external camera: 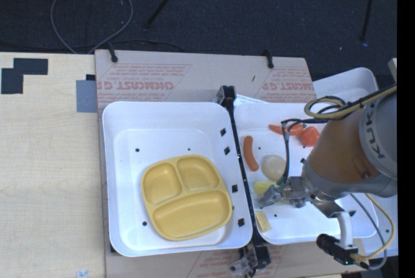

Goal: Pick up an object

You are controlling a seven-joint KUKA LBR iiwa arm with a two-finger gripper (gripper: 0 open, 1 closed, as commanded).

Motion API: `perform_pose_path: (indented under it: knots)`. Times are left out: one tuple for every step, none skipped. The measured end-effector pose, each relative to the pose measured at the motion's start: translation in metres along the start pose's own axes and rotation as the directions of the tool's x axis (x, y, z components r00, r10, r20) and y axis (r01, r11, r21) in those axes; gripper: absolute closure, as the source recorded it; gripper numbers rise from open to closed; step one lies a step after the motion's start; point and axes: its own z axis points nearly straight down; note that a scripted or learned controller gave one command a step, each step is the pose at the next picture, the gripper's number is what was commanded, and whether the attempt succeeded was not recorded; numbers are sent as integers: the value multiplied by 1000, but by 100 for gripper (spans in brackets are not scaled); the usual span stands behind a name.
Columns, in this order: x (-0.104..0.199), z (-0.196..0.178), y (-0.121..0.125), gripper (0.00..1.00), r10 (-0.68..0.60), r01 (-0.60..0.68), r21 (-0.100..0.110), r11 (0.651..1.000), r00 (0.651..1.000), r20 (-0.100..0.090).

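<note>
The right bin holds small food items: an orange sausage, a pale round item, a yellow-green piece, an orange-red piece at the back and a small yellow block near the front. My gripper reaches in from the right, low over the bin, with its tip by the yellow-green piece and just below the pale round item. The arm's grey and orange body covers the bin's right half.
The left bin carries a yellow divided tray. A black divider runs between the bins. Cardboard lies under both bins, and a wooden bench top stretches to the left. Cables loop around the arm's wrist.
</note>
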Motion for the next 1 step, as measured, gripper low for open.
perform_pose_path:
  knots:
    - [0, -11, 0, 100, 3, -3, 4, 1000, 1000, -3]
